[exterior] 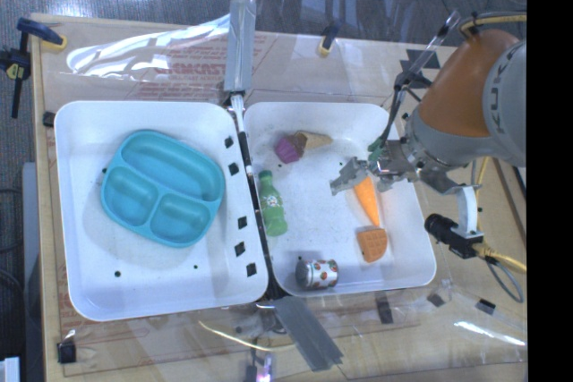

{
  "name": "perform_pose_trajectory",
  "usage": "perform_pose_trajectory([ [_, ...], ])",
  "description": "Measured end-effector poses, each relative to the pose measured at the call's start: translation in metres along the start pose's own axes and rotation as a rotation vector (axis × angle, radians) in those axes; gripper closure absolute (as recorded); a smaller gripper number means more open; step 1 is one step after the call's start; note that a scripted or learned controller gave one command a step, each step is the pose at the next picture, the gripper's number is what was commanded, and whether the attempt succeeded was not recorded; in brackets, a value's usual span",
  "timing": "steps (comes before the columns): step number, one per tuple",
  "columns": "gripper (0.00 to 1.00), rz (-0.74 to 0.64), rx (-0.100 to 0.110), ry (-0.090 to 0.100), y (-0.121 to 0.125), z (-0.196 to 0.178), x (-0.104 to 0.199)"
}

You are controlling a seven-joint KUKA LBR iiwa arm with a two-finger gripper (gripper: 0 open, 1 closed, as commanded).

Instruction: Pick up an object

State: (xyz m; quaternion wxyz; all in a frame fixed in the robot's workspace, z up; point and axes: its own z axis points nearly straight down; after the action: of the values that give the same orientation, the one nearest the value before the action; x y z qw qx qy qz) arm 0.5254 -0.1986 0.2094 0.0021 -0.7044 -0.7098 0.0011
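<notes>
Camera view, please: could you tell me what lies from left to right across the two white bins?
Blue three-compartment plastic plate → green toy bottle → purple-and-tan toy ice cream cone → small silver-and-red can → orange toy carrot, with the gripper at its top end.

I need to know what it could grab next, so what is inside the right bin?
In the right bin: a green bottle, a purple-topped cone, an orange carrot, an orange wedge and a small can. The gripper and arm cover the carrot's top and the bin's right wall.
</notes>
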Motion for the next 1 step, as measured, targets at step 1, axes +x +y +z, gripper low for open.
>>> perform_pose_trajectory([
  [1,0.0,-0.088,-0.002,-0.001,0.042,0.118,-0.0107],
])
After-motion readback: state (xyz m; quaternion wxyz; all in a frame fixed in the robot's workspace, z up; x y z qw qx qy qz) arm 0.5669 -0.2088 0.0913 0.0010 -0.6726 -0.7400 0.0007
